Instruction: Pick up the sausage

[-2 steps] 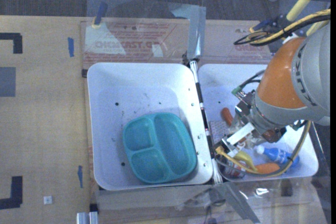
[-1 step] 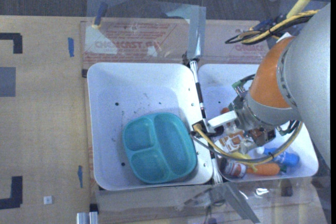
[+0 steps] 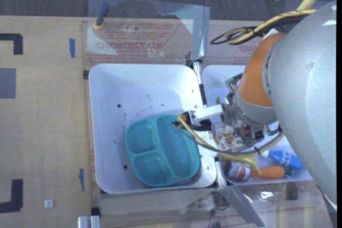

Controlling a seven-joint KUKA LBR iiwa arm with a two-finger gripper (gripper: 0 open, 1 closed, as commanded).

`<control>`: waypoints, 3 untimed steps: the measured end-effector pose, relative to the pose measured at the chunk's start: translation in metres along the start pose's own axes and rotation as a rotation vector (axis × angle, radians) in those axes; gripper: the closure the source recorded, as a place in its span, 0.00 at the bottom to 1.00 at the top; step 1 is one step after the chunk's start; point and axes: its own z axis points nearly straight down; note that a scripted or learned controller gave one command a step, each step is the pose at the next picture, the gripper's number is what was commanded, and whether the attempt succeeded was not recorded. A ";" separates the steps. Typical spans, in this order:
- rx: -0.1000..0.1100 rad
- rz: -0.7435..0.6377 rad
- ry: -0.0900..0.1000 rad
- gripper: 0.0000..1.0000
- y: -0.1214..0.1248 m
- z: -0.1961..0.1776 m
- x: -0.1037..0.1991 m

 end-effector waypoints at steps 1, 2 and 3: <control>0.004 -0.336 -0.001 1.00 0.083 0.000 -0.031; -0.012 -0.456 0.018 1.00 0.119 0.069 -0.035; 0.002 -0.421 0.000 1.00 0.038 0.000 0.015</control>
